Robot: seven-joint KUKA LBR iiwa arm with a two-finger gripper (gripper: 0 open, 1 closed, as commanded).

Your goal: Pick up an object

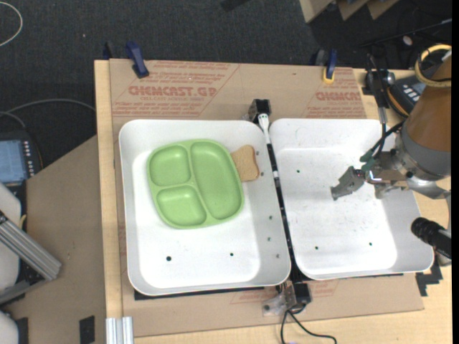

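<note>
In the left bin (pixel 143 264) a green tray (pixel 195 183) lies toward the far side, a tan sponge (pixel 246 163) touching its right edge. Over the right bin (pixel 344 260) hangs the gripper (pixel 344 185), nothing visible in it; its opening cannot be told.

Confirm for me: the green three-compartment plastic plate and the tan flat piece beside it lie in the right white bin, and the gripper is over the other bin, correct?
Not quite. In the camera view the green three-compartment plastic plate and the tan flat piece at its edge lie in the left white bin, not the right. The gripper is over the other bin, the right one.
</note>
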